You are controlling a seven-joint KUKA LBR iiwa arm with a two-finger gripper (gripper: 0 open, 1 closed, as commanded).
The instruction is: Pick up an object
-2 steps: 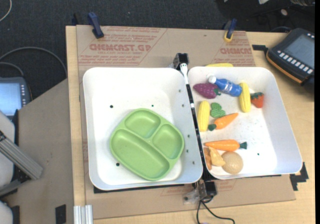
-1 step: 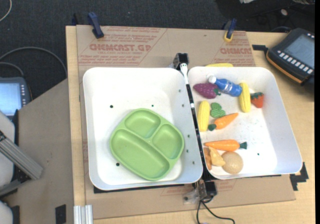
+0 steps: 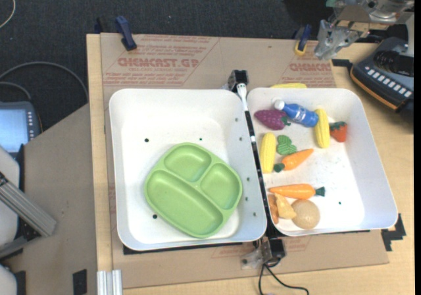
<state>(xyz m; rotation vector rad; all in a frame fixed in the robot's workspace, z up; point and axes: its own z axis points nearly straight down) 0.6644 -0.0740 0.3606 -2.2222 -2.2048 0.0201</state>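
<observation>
The gripper [image 3: 332, 42] (finger state I cannot tell) is hovering at one o'clock, needing descent toward the blue bottle [image 3: 297, 114].

Toy foods [image 3: 296, 155] — corn, carrots, bottle — loose in right bin [image 3: 368, 149]

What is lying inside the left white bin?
Only a green divided plate lies in the left bin, toward its near side. The bin floor beneath the plate is covered and cannot be seen.

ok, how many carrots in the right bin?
2. One carrot lies mid-bin, right of the left corn cob; the other carrot lies lower, just above the potato. None looks hidden.
</observation>
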